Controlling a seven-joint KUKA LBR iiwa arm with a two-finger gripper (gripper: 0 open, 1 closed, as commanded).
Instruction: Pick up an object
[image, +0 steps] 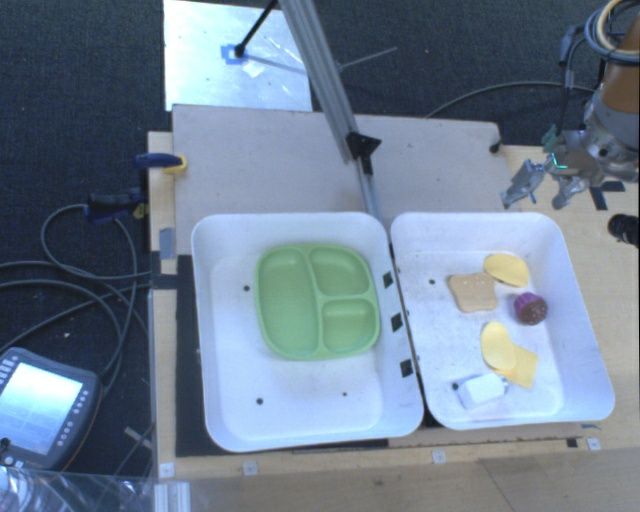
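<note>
Though flat, yellow chip lengthwise up-down.

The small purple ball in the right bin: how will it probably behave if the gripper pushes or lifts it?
The purple ball looks round, so it may roll when nudged. It lies apart from the toast-like piece, so nothing would stop it. It looks small, probably light.
</note>
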